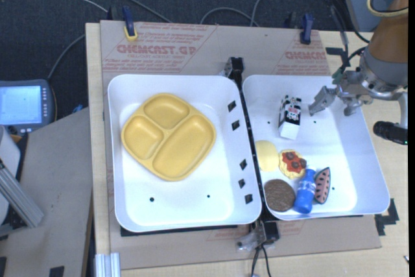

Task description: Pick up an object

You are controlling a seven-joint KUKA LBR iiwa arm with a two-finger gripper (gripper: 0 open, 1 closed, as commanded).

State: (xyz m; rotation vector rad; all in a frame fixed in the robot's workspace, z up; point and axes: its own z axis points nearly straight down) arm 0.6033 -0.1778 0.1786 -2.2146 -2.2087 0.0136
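I see the gripper [336,100] over the upper right part of the right bin [363,152], its two fingers spread apart with nothing between them. One finger [320,102] reaches toward the carton [290,117], a small black-and-white box lying in the bin just left of the gripper, near it but not touching.

Taking the carton as my mark: below it and slightly left lies a pale yellow piece [266,154] against the bin's left wall. Straight below the carton sits a small pizza slice [292,163], touching the yellow piece. Lower still a brown cookie [279,194] rests near the bin's front edge. Right of the cookie a blue bottle [305,192] lies beside it, and just right of that a watermelon slice [322,185].

Far left of the carton, across the divider, the left bin [130,204] holds a yellow three-part plate [168,135].
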